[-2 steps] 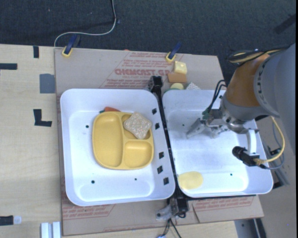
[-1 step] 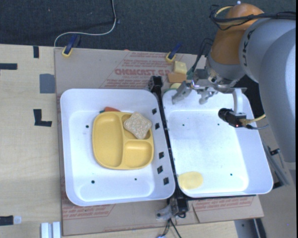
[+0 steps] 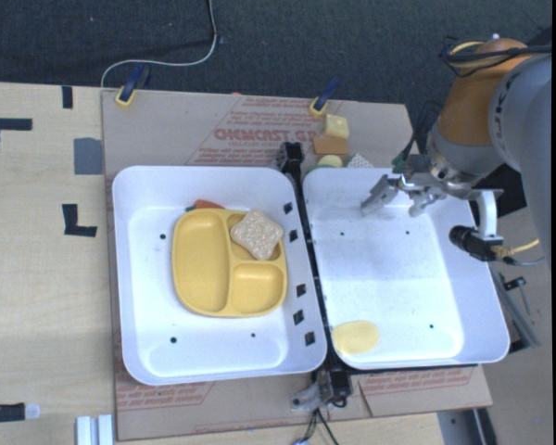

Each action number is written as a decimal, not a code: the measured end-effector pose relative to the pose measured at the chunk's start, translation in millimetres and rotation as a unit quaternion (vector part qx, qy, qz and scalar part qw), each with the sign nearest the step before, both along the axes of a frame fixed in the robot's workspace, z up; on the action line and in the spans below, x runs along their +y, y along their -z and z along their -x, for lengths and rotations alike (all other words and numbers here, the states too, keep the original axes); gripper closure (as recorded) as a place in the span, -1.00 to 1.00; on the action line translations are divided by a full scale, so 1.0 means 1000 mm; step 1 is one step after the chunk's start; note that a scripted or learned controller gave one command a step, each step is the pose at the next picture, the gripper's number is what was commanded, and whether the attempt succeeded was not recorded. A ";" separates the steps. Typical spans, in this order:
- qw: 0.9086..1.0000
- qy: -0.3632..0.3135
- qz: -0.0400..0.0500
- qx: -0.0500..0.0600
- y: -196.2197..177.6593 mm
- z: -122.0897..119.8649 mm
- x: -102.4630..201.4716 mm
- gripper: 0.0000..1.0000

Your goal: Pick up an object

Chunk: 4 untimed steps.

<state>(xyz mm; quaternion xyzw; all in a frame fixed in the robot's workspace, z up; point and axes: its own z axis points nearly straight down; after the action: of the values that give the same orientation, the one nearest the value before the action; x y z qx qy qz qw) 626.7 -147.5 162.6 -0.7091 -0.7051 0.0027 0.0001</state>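
Lowest in frame, a yellow disc (image 3: 356, 337) lies in the right bin (image 3: 463, 304); the gripper (image 3: 400, 197), fingers spread and empty, should drop squarely over it.

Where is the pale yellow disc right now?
The pale yellow disc lies in the right bin, at its near-left corner beside the divider, far from the pincer hovering over the bin's far side.

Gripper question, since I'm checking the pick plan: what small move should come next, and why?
Probably travel toward the near left corner of the right bin and descend over the pale yellow disc. The gripper sits near the bin's far edge with its fingers spread and nothing between them.
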 end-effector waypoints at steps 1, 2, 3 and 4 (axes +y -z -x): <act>1.000 -0.003 -0.001 -0.002 0.080 0.062 0.055 -1.00; 1.000 -0.004 -0.001 -0.004 0.078 -0.010 0.054 -1.00; 1.000 -0.004 -0.002 -0.003 0.078 -0.042 0.046 -1.00; 1.000 -0.005 -0.001 -0.002 0.068 -0.041 0.047 1.00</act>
<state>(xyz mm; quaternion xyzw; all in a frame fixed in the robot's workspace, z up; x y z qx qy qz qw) 667.7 -100.8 94.2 -0.7059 -0.7083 0.0008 -0.0002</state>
